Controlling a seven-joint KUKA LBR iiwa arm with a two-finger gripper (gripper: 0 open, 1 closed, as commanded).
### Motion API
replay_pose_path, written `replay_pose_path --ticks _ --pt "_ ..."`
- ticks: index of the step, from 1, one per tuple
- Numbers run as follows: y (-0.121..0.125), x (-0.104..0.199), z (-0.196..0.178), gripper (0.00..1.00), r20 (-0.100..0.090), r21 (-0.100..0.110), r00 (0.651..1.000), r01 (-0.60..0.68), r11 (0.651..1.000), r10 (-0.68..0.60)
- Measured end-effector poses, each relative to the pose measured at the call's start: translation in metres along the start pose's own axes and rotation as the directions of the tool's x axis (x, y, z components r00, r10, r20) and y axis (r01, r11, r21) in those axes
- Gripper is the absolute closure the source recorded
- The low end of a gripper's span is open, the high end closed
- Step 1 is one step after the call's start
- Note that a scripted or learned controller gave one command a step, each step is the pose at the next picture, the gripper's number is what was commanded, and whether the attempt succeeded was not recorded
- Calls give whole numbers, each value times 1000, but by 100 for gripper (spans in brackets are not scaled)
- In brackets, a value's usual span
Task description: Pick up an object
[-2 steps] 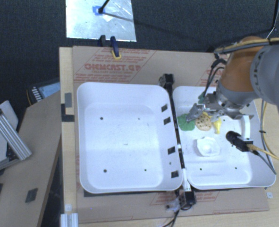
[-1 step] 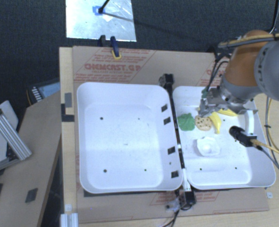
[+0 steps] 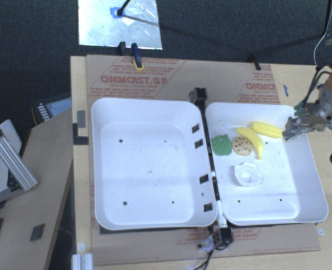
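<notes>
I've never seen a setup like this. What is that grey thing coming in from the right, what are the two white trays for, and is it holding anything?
You are looking down at a slant from one fixed camera above a bench. The grey thing is a robot arm with a two-finger gripper at its tip, reaching in from the right. It hovers at the right bin's far right edge and I see nothing between its fingers. The left bin sits beside it. In the right bin lie a yellow banana, another yellow piece close to the gripper, a green leafy toy, a speckled cookie and a small white object. The job is to pick one up.
</notes>
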State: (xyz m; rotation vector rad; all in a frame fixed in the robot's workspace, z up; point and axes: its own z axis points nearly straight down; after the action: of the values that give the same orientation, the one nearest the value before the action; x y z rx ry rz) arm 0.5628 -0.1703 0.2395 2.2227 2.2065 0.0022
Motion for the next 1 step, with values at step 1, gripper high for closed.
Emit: replay_pose_path --ticks 1 --pt "-20 56 159 100 -6 5 1000 12 1000 -12"
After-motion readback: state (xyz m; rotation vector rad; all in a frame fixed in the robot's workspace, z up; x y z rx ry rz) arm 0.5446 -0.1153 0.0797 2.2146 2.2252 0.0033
